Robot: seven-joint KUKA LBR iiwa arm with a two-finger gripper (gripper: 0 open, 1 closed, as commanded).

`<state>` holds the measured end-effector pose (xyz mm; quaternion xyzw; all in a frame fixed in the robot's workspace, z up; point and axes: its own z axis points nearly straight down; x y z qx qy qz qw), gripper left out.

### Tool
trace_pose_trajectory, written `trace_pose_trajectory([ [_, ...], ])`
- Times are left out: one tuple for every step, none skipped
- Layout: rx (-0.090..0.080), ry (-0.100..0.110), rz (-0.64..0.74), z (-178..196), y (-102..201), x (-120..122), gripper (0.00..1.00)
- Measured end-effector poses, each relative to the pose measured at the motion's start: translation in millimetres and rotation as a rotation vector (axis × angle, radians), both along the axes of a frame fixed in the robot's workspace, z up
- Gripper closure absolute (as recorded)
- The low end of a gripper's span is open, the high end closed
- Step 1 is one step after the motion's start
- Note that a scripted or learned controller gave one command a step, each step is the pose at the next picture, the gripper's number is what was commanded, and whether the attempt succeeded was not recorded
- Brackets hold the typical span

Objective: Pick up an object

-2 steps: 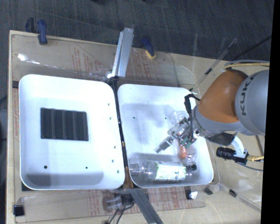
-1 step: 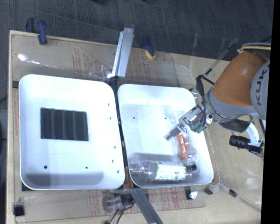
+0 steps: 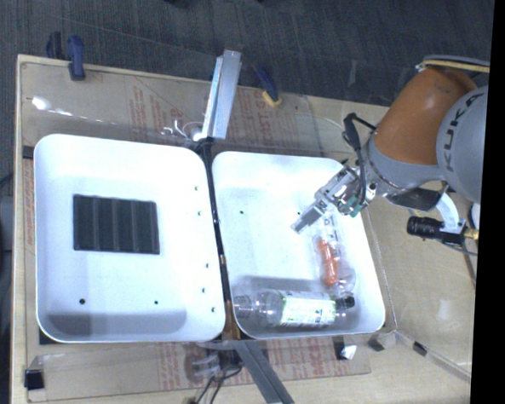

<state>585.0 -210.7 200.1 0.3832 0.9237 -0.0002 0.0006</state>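
In the right bin [image 3: 262,189] a clear plastic bottle [image 3: 293,309] with a green-and-white label lies on its side along the near wall. A smaller clear item with orange contents [image 3: 330,261] lies by the right wall, just above the bottle's cap end. My gripper [image 3: 307,220] hangs over the right half of this bin, up and to the left of the orange item, its fingers pointing down-left. Nothing shows between them.
The left bin [image 3: 58,168] holds a dark ribbed rectangular pad [image 3: 116,224]. A metal bar [image 3: 221,97] stands upright behind the seam between the bins. Clamps [image 3: 75,58] grip the bench's far edge. Free room lies in the right bin's left half.
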Motion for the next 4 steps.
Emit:
trace_pose_trajectory([
  [-0.001,-0.002,-0.122,94.0,0.0,8.9,0.0],
  [0.001,0.003,0.027,-7.1,1.5,-17.4,0.0],
  [0.001,0.003,0.079,-29.6,2.5,-7.9,0.0],
  [0.0,0.0,0.185,-24.5,2.3,-7.1,0.0],
])
